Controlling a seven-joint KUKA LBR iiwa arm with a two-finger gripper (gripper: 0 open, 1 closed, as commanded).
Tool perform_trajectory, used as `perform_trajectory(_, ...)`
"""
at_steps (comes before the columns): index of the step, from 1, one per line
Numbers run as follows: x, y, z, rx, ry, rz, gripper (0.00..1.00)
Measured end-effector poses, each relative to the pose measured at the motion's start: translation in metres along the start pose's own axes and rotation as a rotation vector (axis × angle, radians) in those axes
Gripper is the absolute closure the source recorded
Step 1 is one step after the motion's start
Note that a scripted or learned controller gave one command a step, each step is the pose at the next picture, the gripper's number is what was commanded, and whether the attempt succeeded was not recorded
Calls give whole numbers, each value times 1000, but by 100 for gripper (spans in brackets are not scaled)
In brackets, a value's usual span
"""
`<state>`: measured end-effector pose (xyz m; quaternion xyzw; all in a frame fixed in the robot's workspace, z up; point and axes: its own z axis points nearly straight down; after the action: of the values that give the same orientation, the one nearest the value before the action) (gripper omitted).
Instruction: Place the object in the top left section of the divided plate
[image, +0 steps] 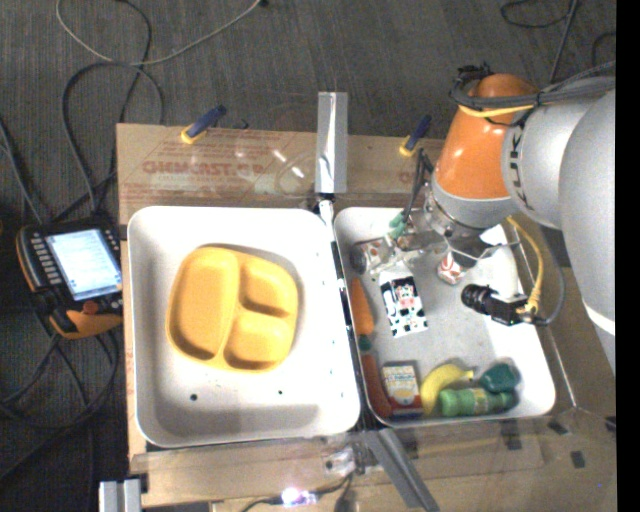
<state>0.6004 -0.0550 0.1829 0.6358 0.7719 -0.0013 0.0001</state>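
The gripper (400, 238) hangs over the right bin (535, 385), above a carton (403, 305). Fingers' state: cannot tell. The plate (236, 306) sits in the left bin (150, 400).

2 bins side by side on the bench; left bin (150, 400) has the divided plate (235, 307) sitting in it; right bin (535, 395) holds a carton (403, 305) mid-bin, with the banana (443, 383) near its front edge, small box (399, 381) just left of it.
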Motion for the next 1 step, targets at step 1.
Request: perform_trajectory(1,72,25,-1,-1,1,30,100)
